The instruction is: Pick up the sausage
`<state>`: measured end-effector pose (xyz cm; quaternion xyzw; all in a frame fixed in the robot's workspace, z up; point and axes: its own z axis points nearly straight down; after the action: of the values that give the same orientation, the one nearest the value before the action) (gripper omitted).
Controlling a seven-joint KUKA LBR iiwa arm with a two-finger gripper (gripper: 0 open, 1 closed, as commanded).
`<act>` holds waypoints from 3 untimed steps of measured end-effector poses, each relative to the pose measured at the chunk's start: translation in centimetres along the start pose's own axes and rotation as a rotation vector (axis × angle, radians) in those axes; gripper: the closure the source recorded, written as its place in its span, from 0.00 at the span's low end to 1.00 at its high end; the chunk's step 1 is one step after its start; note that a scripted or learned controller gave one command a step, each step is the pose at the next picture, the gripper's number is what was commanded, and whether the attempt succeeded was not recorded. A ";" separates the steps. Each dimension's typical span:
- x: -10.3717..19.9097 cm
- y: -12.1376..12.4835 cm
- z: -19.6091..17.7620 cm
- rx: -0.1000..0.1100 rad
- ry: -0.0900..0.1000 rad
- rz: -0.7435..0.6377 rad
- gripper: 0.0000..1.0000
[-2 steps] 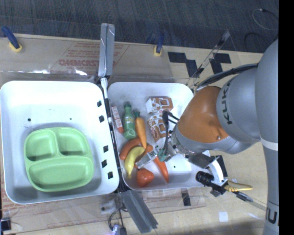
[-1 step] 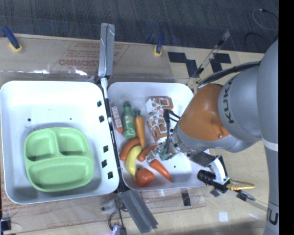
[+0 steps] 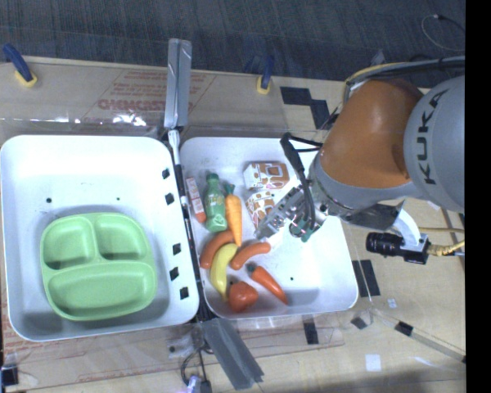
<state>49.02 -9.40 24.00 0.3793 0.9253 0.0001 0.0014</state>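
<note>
The sausage (image 3: 250,254), a short reddish-brown curved piece, lies in the right bin (image 3: 331,285) among other toy food. My gripper (image 3: 285,226) hangs just above and to the right of it, over the bin's middle. Its fingers (image 3: 272,219) stand apart with nothing between them. The gripper is open and close to the sausage's right end, apart from it. The grey arm with its orange band (image 3: 368,137) reaches in from the right and hides the bin's far right corner.
Around the sausage lie a carrot (image 3: 235,218), a banana (image 3: 222,267), a second carrot (image 3: 268,282), a red vegetable (image 3: 241,295), a green bottle (image 3: 215,201) and a printed carton (image 3: 264,182). A green divided plate (image 3: 98,270) sits in the left bin (image 3: 33,162).
</note>
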 end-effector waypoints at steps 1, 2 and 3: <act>0.0 0.0 0.0 0.000 0.000 0.000 0.00; -0.6 -2.0 14.3 -0.005 -0.008 0.027 0.00; -0.2 -2.1 13.8 0.000 0.002 0.022 1.00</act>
<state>47.78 -11.04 10.20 0.3892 0.9211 0.0005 0.0003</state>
